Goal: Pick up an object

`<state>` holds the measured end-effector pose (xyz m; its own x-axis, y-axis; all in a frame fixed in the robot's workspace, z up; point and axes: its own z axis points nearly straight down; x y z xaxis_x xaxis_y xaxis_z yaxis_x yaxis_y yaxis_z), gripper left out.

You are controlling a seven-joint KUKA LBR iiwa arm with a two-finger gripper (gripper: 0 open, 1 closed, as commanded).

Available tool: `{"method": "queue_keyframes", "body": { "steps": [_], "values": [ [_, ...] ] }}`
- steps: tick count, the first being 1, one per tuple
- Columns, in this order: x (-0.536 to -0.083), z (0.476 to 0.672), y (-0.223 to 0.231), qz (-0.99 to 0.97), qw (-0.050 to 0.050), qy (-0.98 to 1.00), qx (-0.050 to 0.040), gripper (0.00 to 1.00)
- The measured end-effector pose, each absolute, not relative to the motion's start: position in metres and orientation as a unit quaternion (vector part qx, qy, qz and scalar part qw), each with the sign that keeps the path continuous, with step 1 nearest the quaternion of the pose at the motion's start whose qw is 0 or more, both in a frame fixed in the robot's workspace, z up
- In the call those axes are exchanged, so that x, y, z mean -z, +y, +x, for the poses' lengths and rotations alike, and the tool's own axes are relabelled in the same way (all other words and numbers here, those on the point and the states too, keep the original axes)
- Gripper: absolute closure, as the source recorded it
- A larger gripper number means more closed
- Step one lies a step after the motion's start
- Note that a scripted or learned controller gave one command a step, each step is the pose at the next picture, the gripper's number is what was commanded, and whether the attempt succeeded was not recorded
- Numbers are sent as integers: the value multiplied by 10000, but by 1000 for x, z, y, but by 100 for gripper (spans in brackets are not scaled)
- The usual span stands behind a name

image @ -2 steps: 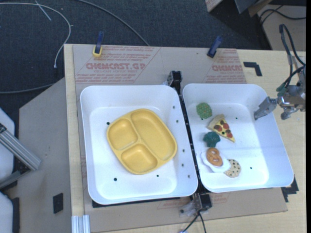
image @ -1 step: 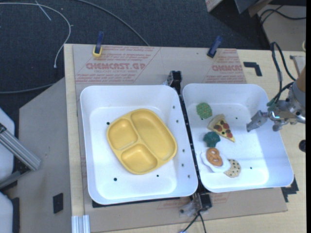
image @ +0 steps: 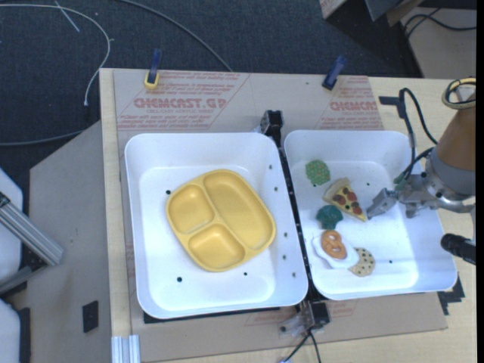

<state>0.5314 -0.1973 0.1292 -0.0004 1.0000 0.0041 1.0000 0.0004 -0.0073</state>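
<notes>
Camera view, cardboard sheet printed "CHEMCAST GP", gripper beside pizza slice

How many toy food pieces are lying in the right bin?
5: green piece at the top, pizza slice beside the claw, dark green piece in the middle, pretzel and cookie nearest the camera.

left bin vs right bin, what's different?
The left bin holds one yellow tray; the right bin holds several small toy foods, such as a pizza slice. The gripper is over the right bin, not the left. Both are shallow and white.
</notes>
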Motion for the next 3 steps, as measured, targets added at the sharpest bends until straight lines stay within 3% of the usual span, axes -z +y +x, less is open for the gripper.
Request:
{"method": "queue_keyframes", "body": {
  "steps": [1,2,3],
  "values": [
    [-82,531,-196,-7071,30,-7071,-7,0],
    [-96,533,-197,-7071,2,-7071,8,100],
    [-148,543,-191,-7063,-32,-7079,17,100]
  ]
}}
